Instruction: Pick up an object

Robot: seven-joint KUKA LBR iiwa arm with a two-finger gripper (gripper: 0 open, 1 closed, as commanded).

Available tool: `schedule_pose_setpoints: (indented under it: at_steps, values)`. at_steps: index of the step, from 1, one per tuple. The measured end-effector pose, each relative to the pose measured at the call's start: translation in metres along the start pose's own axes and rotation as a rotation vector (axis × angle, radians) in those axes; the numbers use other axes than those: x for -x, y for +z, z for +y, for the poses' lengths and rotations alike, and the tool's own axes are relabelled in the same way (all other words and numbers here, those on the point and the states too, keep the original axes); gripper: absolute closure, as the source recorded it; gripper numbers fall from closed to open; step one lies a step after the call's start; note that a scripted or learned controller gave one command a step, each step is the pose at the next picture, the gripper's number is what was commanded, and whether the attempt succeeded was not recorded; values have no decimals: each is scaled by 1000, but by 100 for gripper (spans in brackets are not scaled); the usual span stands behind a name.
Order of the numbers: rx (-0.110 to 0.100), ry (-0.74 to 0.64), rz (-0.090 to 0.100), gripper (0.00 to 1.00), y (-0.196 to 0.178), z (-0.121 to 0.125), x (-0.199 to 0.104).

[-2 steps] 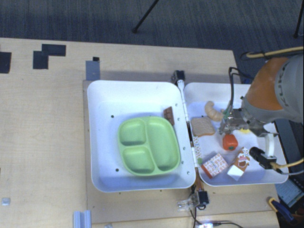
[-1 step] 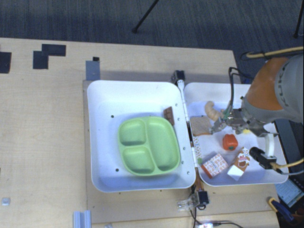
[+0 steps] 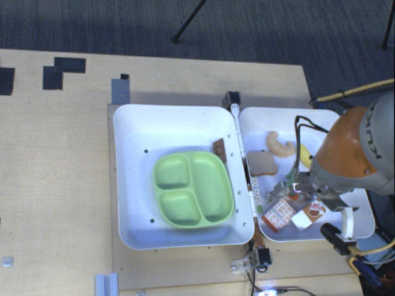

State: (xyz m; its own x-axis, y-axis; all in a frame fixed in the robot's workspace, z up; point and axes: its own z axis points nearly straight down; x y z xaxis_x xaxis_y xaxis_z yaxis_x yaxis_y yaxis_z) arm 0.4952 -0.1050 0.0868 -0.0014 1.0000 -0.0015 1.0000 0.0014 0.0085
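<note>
Nearest the camera, along the bottom rim of the right-hand shallow white bin [image 3: 364, 230], we see a small red-and-white patterned carton [image 3: 278, 214], with a white block [image 3: 302, 221] and a red-and-white packet [image 3: 315, 210] just beside it; the tool [image 3: 295, 187] hangs right above this cluster, and we cannot tell how it is set; nothing visibly sits in it. The carton lies just below and slightly left of the tool, its long axis running diagonally, so we judge a short descent reaches it. Farther back lie a brown spongy square [image 3: 262, 163], a curled tan piece [image 3: 281, 145] and a yellow item [image 3: 305, 156]. In the left bin [image 3: 129, 165] a green three-compartment plastic tray [image 3: 193, 189] rests; the pale wooden desk [image 3: 55, 184] extends beyond.
</note>
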Motion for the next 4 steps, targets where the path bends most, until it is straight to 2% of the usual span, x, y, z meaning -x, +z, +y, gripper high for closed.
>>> schedule_pose_setpoints:
  at_steps: [1, 2, 3, 4]
  values:
    - [5, 0, 0, 100, -11, 2, 0]
    - [-3, -5, 3, 100, -98, 99, -81]
    - [-6, -5, 2, 0, -97, 98, -80]
    - [0, -2, -2, 0, -38, 80, -17]
